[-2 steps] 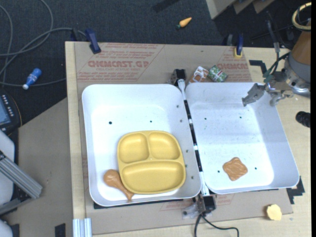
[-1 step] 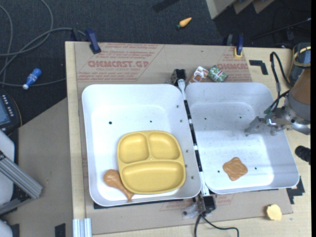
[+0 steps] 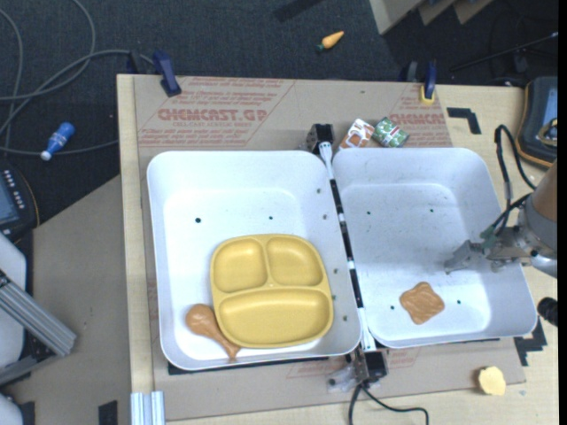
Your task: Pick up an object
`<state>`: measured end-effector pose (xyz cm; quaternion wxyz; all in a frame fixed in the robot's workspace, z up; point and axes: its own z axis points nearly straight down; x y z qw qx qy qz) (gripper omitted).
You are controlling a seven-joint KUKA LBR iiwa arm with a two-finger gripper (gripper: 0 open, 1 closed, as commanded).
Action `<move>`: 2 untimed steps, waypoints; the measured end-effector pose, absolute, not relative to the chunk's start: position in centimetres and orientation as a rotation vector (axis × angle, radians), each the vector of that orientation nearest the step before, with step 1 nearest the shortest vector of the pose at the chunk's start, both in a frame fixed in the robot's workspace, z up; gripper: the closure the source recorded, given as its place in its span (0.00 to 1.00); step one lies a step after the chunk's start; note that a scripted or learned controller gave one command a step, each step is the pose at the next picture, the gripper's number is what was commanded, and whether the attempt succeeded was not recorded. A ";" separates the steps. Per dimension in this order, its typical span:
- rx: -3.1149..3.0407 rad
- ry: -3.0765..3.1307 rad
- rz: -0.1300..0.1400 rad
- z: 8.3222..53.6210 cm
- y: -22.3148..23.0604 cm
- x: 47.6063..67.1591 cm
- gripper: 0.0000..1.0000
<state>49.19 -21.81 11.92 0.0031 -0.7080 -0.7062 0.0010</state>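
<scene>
Two shallow white bins side by side on a brown board. Left bin (image 3: 177,202): one yellow three-compartment plate (image 3: 269,289), lying flat in the near half; one tan toy drumstick (image 3: 209,324) touching the plate's near-left edge, its thin end pointing toward the bin's near rim. Right bin (image 3: 416,184): one flat tan piece, cookie-like (image 3: 422,302), lying on the floor near the front wall. Gripper (image 3: 465,257) over the right bin's right side, reaching in from the right, above and to the right of the tan piece and apart from it; nothing seen between its fingers; whether they stand apart or together cannot be told. Behind the bins on the board: small printed packets (image 3: 374,134). Board's near right corner: one yellow lump (image 3: 491,380).
</scene>
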 end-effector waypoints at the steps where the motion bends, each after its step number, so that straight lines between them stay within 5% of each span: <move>1: -2.220 -2.228 -0.001 8.3 -20.3 54.2 0.00; 2: -2.220 -2.233 -0.007 8.6 -19.1 62.5 0.00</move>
